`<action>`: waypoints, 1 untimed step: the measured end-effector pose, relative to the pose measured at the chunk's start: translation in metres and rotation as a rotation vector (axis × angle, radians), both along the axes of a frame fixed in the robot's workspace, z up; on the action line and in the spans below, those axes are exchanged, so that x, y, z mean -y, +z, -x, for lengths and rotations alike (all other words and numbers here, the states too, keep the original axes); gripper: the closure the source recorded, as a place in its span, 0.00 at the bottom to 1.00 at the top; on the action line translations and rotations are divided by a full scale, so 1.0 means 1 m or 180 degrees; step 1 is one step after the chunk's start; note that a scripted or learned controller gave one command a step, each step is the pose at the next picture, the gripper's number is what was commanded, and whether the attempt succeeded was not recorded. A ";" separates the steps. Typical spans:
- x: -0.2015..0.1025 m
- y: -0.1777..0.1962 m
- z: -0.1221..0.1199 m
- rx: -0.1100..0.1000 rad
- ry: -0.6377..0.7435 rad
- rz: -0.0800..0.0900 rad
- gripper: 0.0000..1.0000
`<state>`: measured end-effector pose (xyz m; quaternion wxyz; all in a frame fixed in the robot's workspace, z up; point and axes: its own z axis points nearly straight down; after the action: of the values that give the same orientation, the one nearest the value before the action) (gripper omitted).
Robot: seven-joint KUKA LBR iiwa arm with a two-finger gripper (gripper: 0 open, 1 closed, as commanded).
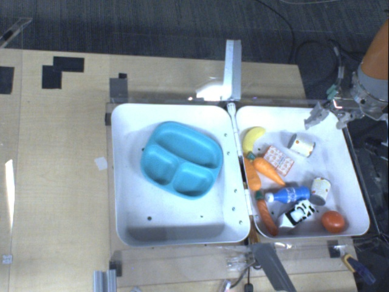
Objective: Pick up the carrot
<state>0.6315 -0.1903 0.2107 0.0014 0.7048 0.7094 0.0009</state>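
Note:
An orange carrot (pixel 268 170) with a green top lies tilted in the left part of the right bin (pixel 354 163), just below a yellow fruit (pixel 253 138). A second orange, carrot-like piece (pixel 250 176) lies along that bin's left wall. A redder one (pixel 267 216) lies near the front left corner. My gripper (pixel 329 115) hangs over the bin's far right corner, well away from the carrot. It is open, with nothing between its fingers (pixel 314 115).
Around the carrot lie a pink checkered packet (pixel 279 159), a white cylinder (pixel 301 144), a blue bottle (pixel 287 194), a white can (pixel 320 188), a black-and-white item (pixel 301 213) and a red tomato (pixel 333 221). The left bin (pixel 127 181) holds a blue divided plate (pixel 181 158).

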 end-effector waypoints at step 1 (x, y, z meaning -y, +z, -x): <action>-0.059 -0.107 0.035 0.0063 0.0537 0.0020 0.00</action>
<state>0.5966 -0.1316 0.1040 0.0105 0.6425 0.7662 0.0057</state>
